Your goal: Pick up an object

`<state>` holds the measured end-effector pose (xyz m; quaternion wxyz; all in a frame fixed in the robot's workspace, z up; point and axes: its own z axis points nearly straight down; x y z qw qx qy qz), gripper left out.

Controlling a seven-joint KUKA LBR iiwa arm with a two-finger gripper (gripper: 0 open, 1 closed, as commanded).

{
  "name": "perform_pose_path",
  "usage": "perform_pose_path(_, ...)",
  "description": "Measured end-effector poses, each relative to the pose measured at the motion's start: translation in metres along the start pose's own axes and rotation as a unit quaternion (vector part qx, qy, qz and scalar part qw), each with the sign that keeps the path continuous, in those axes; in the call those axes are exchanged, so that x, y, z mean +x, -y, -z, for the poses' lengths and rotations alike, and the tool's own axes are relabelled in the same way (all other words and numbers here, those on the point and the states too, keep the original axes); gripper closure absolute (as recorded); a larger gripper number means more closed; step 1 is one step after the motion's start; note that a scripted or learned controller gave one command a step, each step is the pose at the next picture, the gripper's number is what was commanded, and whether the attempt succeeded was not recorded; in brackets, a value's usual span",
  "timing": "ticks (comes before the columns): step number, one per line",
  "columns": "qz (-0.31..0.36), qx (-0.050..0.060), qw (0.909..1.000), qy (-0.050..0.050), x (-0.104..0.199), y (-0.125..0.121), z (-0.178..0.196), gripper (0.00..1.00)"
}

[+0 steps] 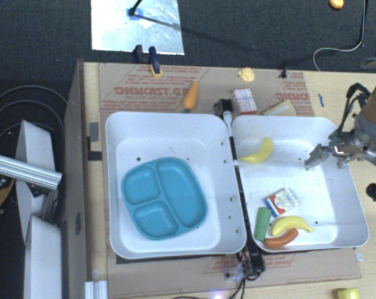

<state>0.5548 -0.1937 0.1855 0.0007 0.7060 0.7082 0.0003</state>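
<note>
The right bin [343, 229] holds a yellow banana-shaped piece [259, 151] near its back left. At its front lie a small red, white and blue carton [281, 201], a green block [261, 223], a yellow banana [292, 225] and an orange-red sausage [280, 240]. My gripper [329, 157] hangs over the back right part of this bin, open, with nothing between its fingers. It is well right of the banana-shaped piece and above the front cluster in the view.
The left bin [119, 136] holds a blue divided plate [165, 197]. Behind the bins on the cardboard lie an orange carrot [190, 96], a small printed box [244, 101], a yellow lump [246, 74] and a cream piece [278, 109]. A black divider [236, 167] separates the bins.
</note>
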Motion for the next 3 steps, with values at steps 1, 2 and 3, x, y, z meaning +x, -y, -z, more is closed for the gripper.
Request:
perform_pose_path(1,0.005,-0.002,1.0000,-0.001,0.071,-0.058,-0.023,0.00)
perform_pose_path(2,0.003,0.000,1.0000,0.000,0.101,-0.095,-0.096,0.00)
perform_pose_path(3,0.002,-0.002,1.0000,0.000,0.098,-0.095,-0.081,1.00)
